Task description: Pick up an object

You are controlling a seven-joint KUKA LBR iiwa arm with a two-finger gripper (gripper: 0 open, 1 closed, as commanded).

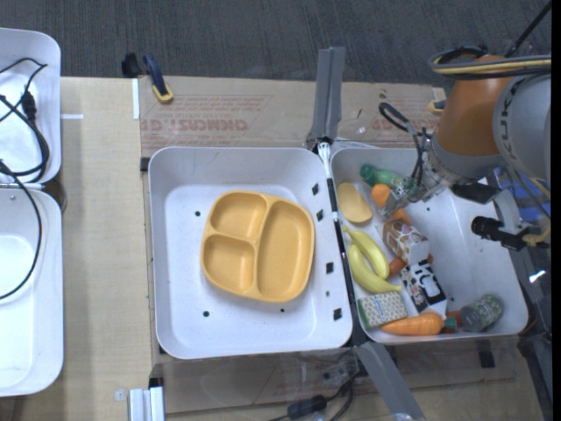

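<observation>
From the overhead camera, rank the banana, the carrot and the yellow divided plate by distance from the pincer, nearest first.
1. Banana: right bin, left side, below the pincer.
2. Carrot: right bin, along its near edge.
3. Yellow divided plate: middle of the left bin, across the divider.

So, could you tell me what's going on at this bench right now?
A KUKA arm reaches in from the right over the right bin, its gripper low near the back-left corner. That bin holds bananas, a carrot, a green bottle and other small items. The left bin holds a yellow divided plate. Nothing looks lifted yet, and I can't tell whether anything is gripped.
</observation>
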